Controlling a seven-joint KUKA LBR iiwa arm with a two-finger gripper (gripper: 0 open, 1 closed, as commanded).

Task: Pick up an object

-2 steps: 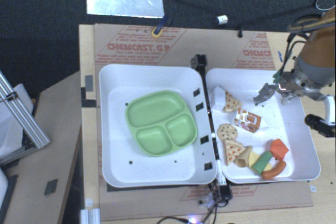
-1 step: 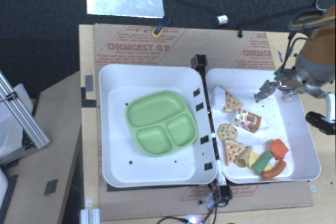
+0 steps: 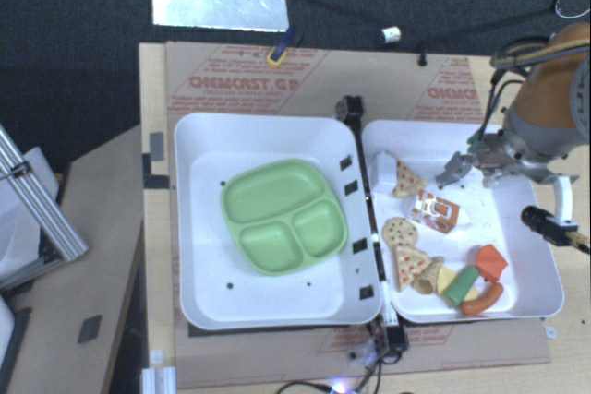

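While the grey-and-orange arm (image 3: 549, 101) reaches over the right bin (image 3: 545, 226) from its right edge, the gripper (image 3: 464, 166) hangs near that bin's far middle, its grip impossible to tell. Left bin (image 3: 199, 198) carries a green divided plate (image 3: 283, 215) at its centre. Toy food crowds the right bin: pizza slice (image 3: 406, 177) near its far-left corner, small carton (image 3: 436, 212) mid-bin, cookie (image 3: 400, 232) on the left edge, orange pepper (image 3: 490, 261) and sausage (image 3: 481, 298) near the front edge.

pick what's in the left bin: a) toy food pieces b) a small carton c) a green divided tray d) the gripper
c, the green divided tray lies alone in the left bin, while the toy food pieces lie in the right bin.
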